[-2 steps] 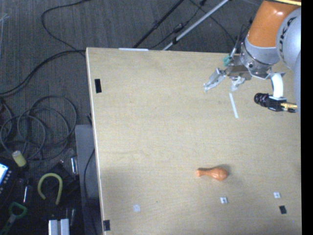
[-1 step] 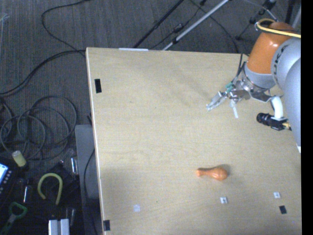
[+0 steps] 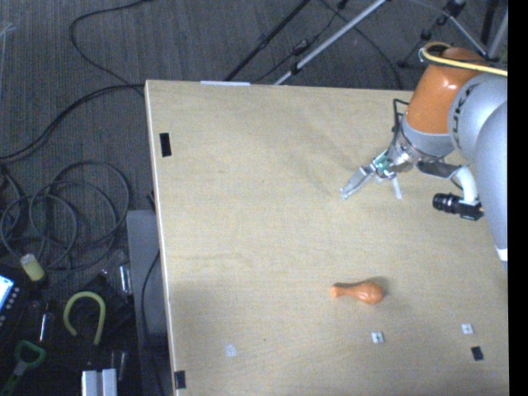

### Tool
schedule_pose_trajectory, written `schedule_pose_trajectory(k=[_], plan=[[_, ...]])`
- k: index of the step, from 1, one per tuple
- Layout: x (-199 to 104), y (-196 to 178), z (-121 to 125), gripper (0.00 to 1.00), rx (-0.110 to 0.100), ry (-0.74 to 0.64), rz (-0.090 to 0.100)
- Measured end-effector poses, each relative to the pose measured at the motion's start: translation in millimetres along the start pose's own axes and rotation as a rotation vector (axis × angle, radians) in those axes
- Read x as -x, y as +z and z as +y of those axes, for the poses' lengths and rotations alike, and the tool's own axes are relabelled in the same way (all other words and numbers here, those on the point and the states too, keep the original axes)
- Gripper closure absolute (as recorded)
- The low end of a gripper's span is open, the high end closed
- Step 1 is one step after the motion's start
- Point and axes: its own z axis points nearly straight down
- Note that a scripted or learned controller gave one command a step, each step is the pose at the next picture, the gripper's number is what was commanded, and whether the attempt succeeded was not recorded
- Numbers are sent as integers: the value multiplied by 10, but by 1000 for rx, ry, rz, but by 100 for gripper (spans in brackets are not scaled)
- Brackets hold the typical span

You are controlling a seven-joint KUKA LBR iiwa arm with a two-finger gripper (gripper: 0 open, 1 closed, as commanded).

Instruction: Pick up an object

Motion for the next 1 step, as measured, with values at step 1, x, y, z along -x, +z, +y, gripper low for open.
schedule_pose_trajectory(k=[1], plan=[[-8,-100,15,100,3,0,0]])
